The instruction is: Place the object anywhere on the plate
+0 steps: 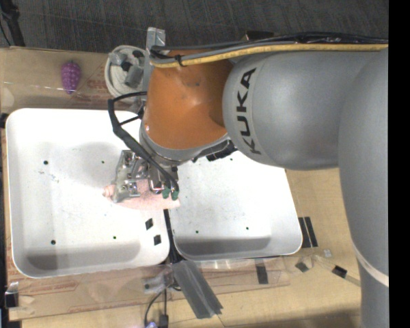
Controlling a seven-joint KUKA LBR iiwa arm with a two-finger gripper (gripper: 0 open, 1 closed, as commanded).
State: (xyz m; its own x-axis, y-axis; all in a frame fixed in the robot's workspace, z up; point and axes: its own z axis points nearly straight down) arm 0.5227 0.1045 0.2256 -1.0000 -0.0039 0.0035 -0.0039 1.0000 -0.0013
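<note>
Because the plate (147,200) lies just under it, the gripper (131,183) hangs low there, likely for placing. Whether its jaws are apart, I cannot tell.

i've got the big grey kuka arm (294,94) coming in from the right of the camera view, its thick grey link taking up most of the upper right. the orange band section (184,104) sits just above the wrist, angled down and left. black cables (123,125) loop off the left side of the wrist. the small metal two-finger gripper (131,183) hangs below the orange part, pointing down, low against the surface near the middle of the view. can't make out the finger state from this angle, too cluttered and blurry at the tip.
</note>
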